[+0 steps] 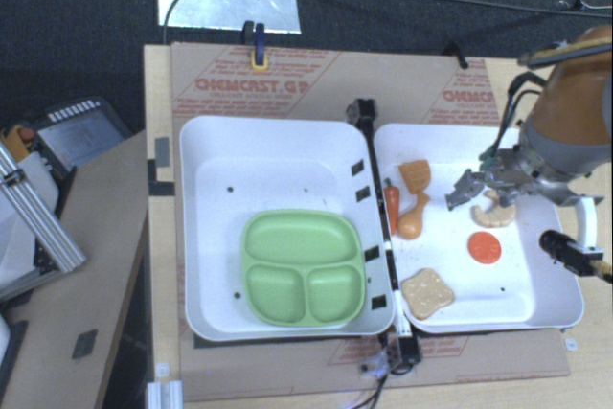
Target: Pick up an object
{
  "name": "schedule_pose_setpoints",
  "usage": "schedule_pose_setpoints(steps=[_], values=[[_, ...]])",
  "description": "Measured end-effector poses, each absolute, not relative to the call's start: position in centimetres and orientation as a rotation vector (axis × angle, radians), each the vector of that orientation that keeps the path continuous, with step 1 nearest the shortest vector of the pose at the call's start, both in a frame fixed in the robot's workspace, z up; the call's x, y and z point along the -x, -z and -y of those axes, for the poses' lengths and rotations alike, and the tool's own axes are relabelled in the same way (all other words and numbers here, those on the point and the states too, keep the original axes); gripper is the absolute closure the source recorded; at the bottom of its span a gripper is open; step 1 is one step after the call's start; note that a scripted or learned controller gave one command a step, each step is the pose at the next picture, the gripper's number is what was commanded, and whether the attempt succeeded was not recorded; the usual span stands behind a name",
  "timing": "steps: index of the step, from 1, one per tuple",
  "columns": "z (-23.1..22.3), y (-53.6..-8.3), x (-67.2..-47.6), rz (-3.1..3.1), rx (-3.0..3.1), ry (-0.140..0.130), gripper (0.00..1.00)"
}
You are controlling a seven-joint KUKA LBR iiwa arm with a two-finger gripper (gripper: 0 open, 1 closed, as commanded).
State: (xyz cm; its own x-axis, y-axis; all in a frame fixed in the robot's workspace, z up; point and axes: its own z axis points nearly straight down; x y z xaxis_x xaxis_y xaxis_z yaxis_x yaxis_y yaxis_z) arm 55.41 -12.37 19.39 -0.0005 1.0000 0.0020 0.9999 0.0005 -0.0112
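In the right bin (450, 321), claw (484, 190) over a pale item (494, 215) (half hidden).

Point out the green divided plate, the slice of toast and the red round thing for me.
Green plate (303, 265), camera view, on its large upper compartment.
Toast slice (426, 293), camera view, on the middle of its face.
Red disc (485, 248), camera view, on its centre.

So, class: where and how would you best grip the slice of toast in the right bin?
Grip the toast slice across its two opposite crust edges, coming straight down from above. It lies flat on the right bin floor with bare space around it, so fingers can straddle it.
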Motion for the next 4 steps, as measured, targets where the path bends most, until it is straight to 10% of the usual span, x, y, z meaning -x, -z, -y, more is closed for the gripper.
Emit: schedule_pose_setpoints(steps=[3, 4], values=[[12.1, -8.6, -55.6, 2.223, 2.222, -0.003, 0.0], [12.1, -9.9, -55.7, 2.226, 2.222, 0.002, 1.0]])
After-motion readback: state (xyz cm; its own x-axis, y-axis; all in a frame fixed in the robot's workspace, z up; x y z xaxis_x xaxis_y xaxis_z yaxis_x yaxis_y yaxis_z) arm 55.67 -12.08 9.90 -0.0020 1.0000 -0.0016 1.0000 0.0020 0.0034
